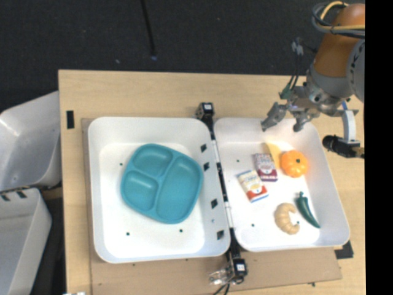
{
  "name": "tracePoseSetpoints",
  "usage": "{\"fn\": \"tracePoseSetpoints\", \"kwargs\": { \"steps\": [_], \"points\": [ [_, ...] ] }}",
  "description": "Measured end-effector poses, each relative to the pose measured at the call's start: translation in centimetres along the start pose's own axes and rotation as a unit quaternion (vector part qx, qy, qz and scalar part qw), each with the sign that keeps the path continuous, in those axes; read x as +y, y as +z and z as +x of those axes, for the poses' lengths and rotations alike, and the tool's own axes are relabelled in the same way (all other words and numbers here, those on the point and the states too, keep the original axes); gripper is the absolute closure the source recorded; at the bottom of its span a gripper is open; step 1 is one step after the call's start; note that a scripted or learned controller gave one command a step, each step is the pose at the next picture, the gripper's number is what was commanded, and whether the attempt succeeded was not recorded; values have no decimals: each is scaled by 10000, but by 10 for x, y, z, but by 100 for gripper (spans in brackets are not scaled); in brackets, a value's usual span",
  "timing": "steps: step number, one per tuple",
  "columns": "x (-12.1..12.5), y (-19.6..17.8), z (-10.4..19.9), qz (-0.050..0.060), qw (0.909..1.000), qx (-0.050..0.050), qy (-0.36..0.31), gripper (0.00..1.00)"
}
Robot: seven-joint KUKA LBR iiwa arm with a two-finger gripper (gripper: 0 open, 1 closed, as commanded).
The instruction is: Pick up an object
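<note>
Two fingers [271, 119] of the gripper [285, 121] stand spread apart with nothing between them, hanging over the far rim of the right bin [331, 189]. Behind them the grey arm [334, 60] with its orange band rises toward the upper right.

Six small things lie in that bin, all apart from the fingers. Nearest the fingers is one yellow wedge [271, 149], perhaps a piece of toy cheese, though it is too small to be sure. Just beside it sits one small orange pumpkin [293, 163]. One dark red carton [264, 166] lies next to the pumpkin on its left, and one white and red carton [252, 185] lies just below that, tilted. Toward the near edge rest one tan croissant [287, 218] and one green pepper [306, 210], close together.

One teal divided plate [162, 182], with three compartments, lies alone in the left bin [104, 232]. Both bins sit side by side on one wooden table [153, 91], joined along a row of black clips.
</note>
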State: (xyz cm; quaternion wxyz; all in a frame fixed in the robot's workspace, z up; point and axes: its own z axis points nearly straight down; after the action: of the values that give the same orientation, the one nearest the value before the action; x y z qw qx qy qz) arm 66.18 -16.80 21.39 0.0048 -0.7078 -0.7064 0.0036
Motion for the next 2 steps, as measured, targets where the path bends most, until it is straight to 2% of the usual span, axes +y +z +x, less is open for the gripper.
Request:
{"fn": "tracePoseSetpoints", "kwargs": {
  "steps": [1,2],
  "points": [
    [3,-9,0,-69,10000,-9,-12,0],
    [1,33,-1,-55,10000,-18,-10,0]
  ]
}}
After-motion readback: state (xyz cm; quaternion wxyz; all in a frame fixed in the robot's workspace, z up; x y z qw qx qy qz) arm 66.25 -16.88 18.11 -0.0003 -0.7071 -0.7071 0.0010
